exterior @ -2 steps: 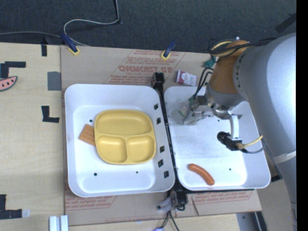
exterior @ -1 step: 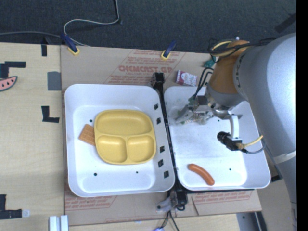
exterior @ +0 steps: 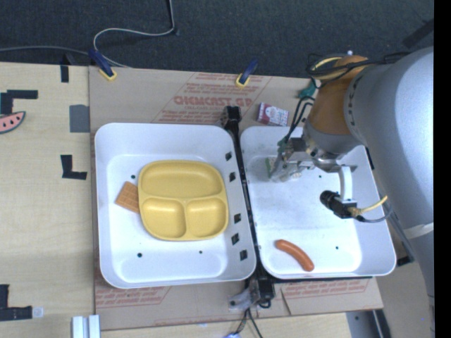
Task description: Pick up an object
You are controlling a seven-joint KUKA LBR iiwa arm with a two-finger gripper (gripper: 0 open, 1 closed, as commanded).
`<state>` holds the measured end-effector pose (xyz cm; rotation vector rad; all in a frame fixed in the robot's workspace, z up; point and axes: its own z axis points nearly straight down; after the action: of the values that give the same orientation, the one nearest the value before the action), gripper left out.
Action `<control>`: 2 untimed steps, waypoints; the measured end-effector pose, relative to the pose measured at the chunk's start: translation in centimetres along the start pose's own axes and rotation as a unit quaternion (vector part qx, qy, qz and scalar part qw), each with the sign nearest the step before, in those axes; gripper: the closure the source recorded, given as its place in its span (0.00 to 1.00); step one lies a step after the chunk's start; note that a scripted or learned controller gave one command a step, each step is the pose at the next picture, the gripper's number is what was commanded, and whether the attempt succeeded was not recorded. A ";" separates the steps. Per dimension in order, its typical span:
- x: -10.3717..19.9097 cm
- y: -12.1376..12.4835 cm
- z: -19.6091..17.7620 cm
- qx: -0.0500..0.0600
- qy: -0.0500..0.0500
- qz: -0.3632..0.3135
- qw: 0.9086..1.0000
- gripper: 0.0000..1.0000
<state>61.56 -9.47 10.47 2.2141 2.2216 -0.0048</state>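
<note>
Here the gripper (exterior: 285, 167) sits low at ten o'clock in the right bin (exterior: 366, 259); its grip state I cannot tell. The sausage (exterior: 294, 254) lies at six o'clock there, likely light, smooth and slightly soft, best pinched across its middle.

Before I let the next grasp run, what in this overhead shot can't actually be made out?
- Gripper, camera view: its tip is blurred and the wrist covers it, so finger state and any contact are unreadable.
- Greenish item beside the gripper in the right bin: too small and blurred to identify.
- Brown waffle-like piece in the left bin: partly hidden under the yellow tray.
</note>
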 end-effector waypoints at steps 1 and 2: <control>0.0 0.0 0.0 0.000 0.000 0.000 1.000 0.00; -1.8 5.3 2.0 0.000 0.002 0.001 1.000 0.00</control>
<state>66.89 -11.27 8.53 2.2173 2.2225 0.0007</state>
